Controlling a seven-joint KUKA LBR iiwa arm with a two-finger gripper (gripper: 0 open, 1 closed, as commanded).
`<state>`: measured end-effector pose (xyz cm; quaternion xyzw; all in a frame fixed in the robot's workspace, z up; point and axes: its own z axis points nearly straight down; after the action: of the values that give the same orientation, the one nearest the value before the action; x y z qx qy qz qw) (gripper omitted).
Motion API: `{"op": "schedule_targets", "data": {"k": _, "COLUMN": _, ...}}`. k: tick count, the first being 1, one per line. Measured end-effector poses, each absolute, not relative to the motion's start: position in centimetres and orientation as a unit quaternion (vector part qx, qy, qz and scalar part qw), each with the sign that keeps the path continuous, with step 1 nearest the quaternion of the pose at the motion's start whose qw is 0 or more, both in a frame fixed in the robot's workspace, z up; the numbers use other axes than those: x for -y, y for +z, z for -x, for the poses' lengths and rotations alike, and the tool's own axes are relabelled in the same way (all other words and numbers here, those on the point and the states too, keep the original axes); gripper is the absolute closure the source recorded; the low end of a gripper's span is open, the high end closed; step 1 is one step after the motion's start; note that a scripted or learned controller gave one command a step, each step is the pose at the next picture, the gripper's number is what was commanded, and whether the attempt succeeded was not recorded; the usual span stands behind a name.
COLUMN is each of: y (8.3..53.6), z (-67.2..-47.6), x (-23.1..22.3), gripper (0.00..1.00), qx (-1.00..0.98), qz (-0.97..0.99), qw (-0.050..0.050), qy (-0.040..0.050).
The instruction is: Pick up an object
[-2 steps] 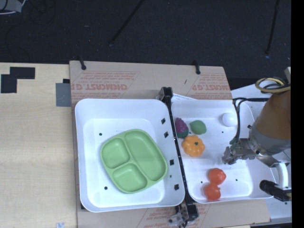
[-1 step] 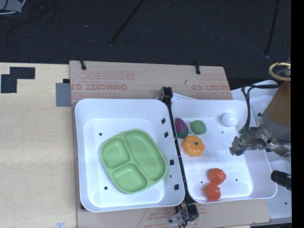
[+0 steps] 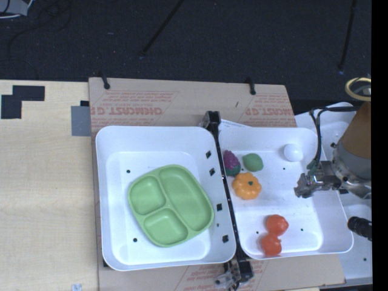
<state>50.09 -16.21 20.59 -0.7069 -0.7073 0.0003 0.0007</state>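
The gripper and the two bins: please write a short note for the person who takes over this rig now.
Gripper: over the right side of the right bin, nothing seen between its fingers; open or shut cannot be told.
Right bin holds: white ball, green piece, purple piece, orange pumpkin-like piece, two red pieces.
Left bin: green divided plate.
Done: nothing picked yet.
Left: grasp one object and lift it. The white ball looks nearest to the gripper.
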Motion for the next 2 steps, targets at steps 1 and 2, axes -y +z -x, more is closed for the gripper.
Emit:
{"op": "schedule_targets", "data": {"k": 1, "y": 21.3, "z": -52.4, "x": 11.2, "gripper": 1.00, "qx": 0.709, "qz": 0.705, "qw": 0.001, "qy": -0.0001}}
{"op": "schedule_targets", "data": {"k": 2, "y": 22.0, "z": -53.0, "x": 5.4, "gripper": 1.00, "qx": 0.709, "qz": 0.705, "qw": 0.002, "qy": -0.0003}}
